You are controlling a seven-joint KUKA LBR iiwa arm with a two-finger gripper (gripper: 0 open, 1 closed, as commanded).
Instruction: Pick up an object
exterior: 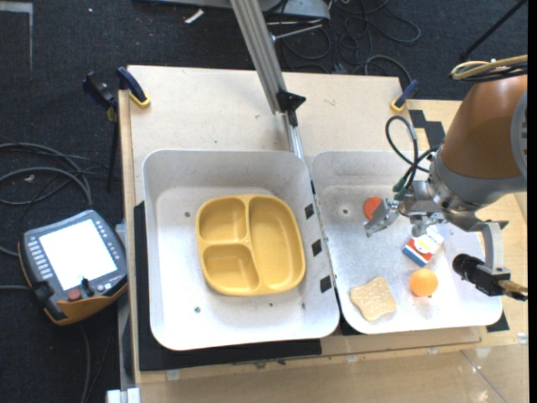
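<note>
The grey arm's two-finger gripper (383,217) hovers low in the right shallow white bin (470,316), just beside a small red-orange round object (372,206); whether its fingers are spread or closed I cannot tell. A clean pick probably needs centring over that object before descending. The left white bin (168,309) holds a yellow three-compartment plastic plate (250,243); the right also holds a tan toast slice (372,299), a small white carton (423,248) and an orange ball (424,283).

No writing can be read here. The small white carton with red and blue printing (423,248) in the right white plastic bin (482,313) carries markings too small and blurred to make out. The grey handheld control pendant with the pale screen (71,263) on the floor shows a washed-out, blank display.
</note>
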